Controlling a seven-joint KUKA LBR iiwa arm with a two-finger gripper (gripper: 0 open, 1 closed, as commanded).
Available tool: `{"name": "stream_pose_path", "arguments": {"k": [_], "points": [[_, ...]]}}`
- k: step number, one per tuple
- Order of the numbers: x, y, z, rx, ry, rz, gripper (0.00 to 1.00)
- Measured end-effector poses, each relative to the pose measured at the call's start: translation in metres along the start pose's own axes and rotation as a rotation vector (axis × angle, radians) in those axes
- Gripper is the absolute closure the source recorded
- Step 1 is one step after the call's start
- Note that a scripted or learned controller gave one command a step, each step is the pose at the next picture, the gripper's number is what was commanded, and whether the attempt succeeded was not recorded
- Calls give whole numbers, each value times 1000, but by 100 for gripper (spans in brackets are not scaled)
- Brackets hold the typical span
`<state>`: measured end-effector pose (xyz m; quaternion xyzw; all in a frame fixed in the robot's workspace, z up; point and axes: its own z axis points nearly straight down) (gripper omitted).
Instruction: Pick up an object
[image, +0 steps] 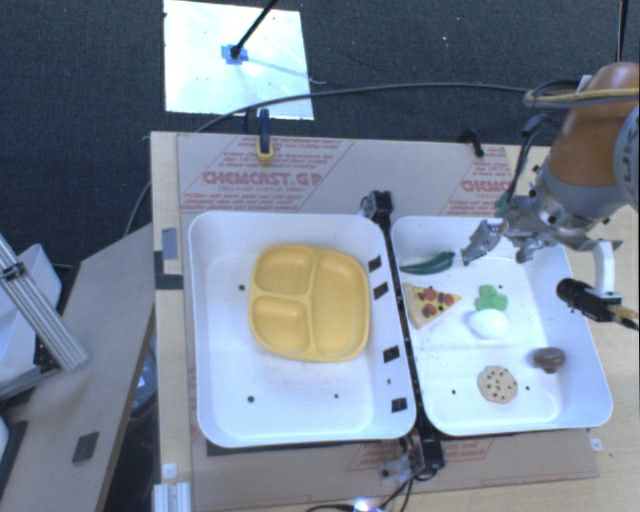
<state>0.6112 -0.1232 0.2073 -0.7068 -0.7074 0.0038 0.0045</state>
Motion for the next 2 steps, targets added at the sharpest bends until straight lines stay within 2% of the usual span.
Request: {"name": "stream_pose_path", "arguments": {"k": [1,2], "points": [[0,3,-8,-13,-1,-2,0],[0,7,34,-11,-1,-1,0]]}}
